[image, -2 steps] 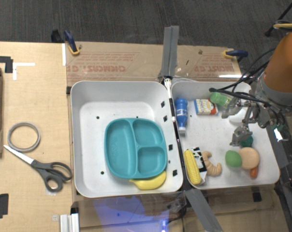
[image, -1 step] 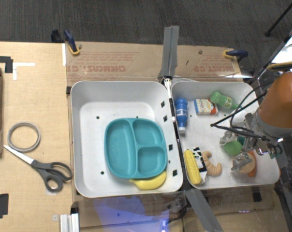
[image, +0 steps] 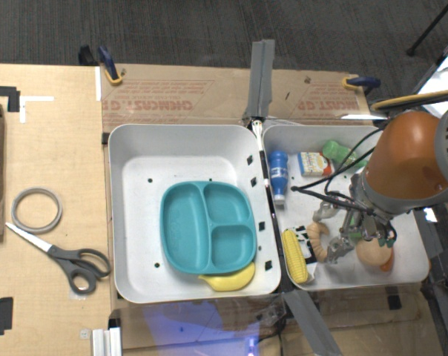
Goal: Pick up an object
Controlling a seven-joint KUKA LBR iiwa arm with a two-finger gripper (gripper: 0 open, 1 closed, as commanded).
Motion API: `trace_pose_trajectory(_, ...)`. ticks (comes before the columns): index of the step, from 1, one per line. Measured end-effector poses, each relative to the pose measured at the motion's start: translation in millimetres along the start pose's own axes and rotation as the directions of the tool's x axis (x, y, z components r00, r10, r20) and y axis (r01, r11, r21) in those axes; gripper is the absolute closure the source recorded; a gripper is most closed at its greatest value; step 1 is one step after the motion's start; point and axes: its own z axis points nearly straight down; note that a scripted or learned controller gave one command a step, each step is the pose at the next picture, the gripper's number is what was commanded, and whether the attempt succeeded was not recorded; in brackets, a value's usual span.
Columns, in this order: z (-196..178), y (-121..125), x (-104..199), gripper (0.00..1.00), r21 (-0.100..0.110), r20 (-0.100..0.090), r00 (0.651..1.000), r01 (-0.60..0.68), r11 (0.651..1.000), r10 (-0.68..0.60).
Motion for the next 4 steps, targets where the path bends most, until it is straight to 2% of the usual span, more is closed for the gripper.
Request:
trace_pose_trajectory(1,-17,-6,-42,0.0,0.002,0.004,0.994,0.109,0.994,-0.109)
trace_pose_trajectory(2,-65,-39,-129,0.0,0.002,0.006,0.998,0.062,0.998,-0.062)
trace_pose_trajectory(3,-1,-20,-81,0.0,0.001,0.002,0.991,-0.134,0.991,0.134)
trace_pose_trajectory(4,1,-22,-125,0.0,0.006,-0.039,0.977,-0.208,0.978,0.208)
